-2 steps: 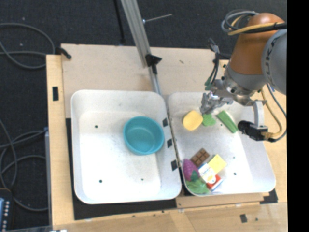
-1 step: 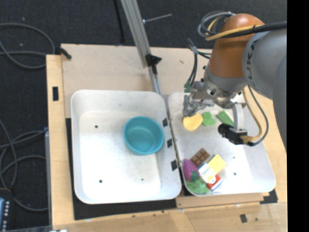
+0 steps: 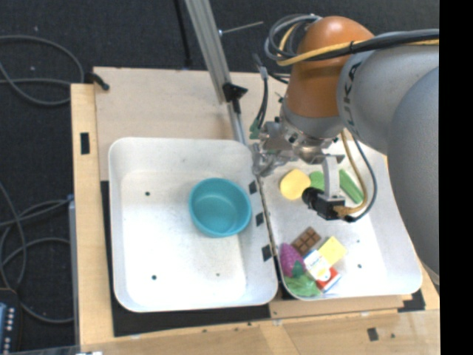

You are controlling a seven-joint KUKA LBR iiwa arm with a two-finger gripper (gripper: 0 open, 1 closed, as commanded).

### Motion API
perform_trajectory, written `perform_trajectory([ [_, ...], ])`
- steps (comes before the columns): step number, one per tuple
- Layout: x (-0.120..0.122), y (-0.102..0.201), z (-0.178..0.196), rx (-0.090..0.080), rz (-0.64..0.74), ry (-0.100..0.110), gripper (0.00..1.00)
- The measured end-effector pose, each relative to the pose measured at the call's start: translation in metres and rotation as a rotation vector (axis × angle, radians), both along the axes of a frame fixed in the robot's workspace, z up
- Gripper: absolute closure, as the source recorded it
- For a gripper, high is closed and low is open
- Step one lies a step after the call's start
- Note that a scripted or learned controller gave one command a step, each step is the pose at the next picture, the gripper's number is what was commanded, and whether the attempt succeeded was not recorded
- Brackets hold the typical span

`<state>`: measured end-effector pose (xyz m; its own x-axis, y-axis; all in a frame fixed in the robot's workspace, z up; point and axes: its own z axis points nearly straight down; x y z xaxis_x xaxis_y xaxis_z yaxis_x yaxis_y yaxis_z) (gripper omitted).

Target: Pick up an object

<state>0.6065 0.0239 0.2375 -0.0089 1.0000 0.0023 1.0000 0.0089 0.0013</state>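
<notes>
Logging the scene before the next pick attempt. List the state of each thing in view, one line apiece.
Bowl: upright, empty, in the left bin.
Yellow ball: loose in the right bin, under the arm.
Chocolate bar: lying flat, right bin.
Yellow block: tilted on the pile in the near corner.
Gripper: down at the seam between the bins; grip cannot be told.

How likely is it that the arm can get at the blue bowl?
Probably yes. The blue bowl sits alone in the left bin with nothing over it, and the gripper hangs near the bins' shared edge, close by.
</notes>
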Motion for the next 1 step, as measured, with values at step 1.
perform_trajectory([
  [1,-0.0099,0.0528,-0.0091,-0.001,-0.001,0.002,1.0],
])
